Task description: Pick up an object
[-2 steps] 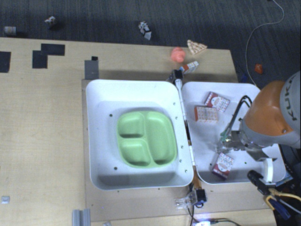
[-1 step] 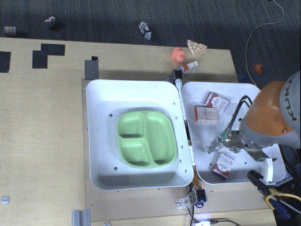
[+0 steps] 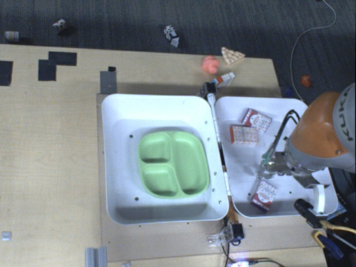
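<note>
The right bin (image 3: 239, 166) holds three small red-and-white packets: one (image 3: 256, 119) at the back, a second (image 3: 244, 134) just in front of it, and a third (image 3: 263, 195) near the front wall. My gripper (image 3: 268, 170) hangs low in the right bin, directly behind and above the third packet. The arm's orange band (image 3: 318, 131) and grey wrist hide the bin's right side.
The left bin (image 3: 119, 149) contains a green divided plate (image 3: 172, 163). On the bench behind the bins lie a pink ball (image 3: 210, 65), a triangular wedge (image 3: 232, 55) and a small tube (image 3: 224, 80). Cables and a clip (image 3: 231, 235) sit at the front edge.
</note>
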`<action>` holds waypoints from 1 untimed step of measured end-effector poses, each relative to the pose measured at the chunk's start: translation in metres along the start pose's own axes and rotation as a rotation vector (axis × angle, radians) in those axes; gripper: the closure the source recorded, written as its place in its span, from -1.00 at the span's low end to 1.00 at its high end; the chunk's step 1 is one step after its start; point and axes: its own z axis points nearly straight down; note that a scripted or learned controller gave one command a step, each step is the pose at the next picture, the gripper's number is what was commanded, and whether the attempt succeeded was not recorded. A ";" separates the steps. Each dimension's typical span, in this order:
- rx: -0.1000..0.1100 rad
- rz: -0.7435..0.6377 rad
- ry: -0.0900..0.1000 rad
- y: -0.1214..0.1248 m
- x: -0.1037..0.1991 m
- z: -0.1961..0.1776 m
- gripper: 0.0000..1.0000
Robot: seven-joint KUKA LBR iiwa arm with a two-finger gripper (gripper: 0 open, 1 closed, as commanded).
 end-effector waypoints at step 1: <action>0.000 -0.001 0.000 0.000 0.000 0.000 -1.00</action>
